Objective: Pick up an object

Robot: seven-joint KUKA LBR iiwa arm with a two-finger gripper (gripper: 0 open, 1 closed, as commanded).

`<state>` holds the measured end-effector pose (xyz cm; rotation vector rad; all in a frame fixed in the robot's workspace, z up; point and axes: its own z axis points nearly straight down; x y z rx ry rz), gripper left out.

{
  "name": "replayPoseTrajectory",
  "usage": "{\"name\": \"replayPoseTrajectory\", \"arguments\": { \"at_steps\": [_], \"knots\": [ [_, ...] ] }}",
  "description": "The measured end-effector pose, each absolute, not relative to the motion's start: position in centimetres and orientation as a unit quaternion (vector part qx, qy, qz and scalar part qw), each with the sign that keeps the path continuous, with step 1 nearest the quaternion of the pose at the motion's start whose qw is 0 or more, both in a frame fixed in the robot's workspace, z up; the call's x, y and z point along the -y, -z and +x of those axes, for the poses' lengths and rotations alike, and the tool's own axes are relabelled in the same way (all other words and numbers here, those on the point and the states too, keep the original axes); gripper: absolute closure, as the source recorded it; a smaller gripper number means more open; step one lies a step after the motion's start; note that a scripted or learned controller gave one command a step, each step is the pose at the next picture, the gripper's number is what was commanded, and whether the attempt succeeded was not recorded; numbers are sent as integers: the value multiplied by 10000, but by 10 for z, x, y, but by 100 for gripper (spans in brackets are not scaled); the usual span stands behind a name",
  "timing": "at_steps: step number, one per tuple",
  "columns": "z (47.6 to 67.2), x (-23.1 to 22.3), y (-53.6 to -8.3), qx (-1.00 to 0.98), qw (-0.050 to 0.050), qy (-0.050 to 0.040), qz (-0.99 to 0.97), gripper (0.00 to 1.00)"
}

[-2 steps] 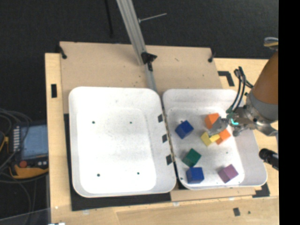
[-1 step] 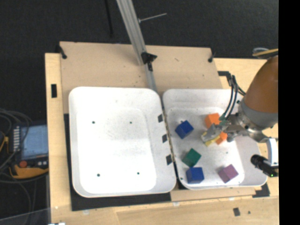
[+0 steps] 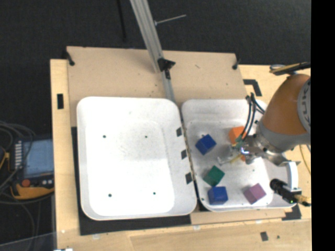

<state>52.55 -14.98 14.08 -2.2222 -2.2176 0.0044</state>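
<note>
While the left bin (image 3: 125, 156) sits well to the left of the gripper (image 3: 242, 153), a blue cube (image 3: 205, 144) is seen just left of it in the right bin (image 3: 209, 111). A green block (image 3: 213, 176) and a second blue cube (image 3: 218, 194) are found below-left. An orange object (image 3: 235, 134), half hidden by the arm (image 3: 285, 116), is glimpsed right above the gripper; a purple cube (image 3: 254, 193) lies below-right. Whether the gripper is closed cannot be told.
</note>
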Motion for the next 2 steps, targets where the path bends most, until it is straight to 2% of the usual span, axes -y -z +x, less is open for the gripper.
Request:
{"name": "replayPoseTrajectory", "arguments": {
  "at_steps": [1, 2],
  "knots": [
    [527, 152, -97, 7064, -21, 0, -7078, 0],
    [528, 152, -109, 7038, -38, 22, -7104, 100]
  ]
}}
